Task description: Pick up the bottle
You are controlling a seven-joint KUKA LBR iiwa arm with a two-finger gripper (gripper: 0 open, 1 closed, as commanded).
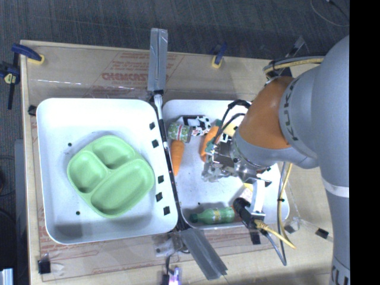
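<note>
Green bottle [212, 215] lies in the right bin [196, 186]; tool [215, 172] grip state unclear.

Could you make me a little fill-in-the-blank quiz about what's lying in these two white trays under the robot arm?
1. The green divided plate lies in the ____ bin.
2. The green bottle lies on its ____ near the right bin's front wall.
3. The carrot beside the middle divider is coloured ____.
4. The band above the arm's wrist is ____.

Missing words: left; side; orange; orange
</note>
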